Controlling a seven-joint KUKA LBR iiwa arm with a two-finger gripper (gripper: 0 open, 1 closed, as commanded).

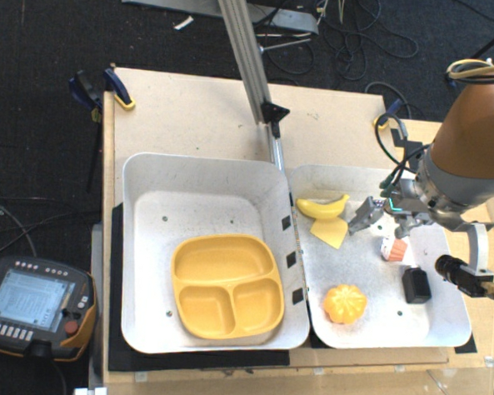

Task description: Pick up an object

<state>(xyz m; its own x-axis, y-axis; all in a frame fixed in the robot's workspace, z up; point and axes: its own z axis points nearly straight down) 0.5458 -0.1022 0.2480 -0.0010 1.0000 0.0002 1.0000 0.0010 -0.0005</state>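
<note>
Your hand hangs low over the right bin, in its upper half, with the grey wrist and the orange band of the arm rising away toward two o'clock. One grey finger juts out toward nine o'clock; you cannot tell from this angle whether the fingers stand apart or together, and nothing can be seen between them. No brand, label or readable writing can be made out on anything here.

Just at five o'clock of the hand lies one small white and orange-red block. Farther toward five o'clock sits one small black block. At nine o'clock of the hand you have one yellow banana, and just below it, touching or nearly so, one flat yellow wedge. At seven o'clock, near the bin's lower edge, rests one orange ridged fruit, pumpkin-like. That makes five loose things in the right bin, all apart from the hand.

The left bin holds one yellow divided tray with three compartments, lying in its lower half.

Both bins sit side by side on the tan counter. A slanted metal pole crosses it at twelve o'clock, and blue clamps grip its upper corners. One control pendant with a screen lies off the counter at eight o'clock.
</note>
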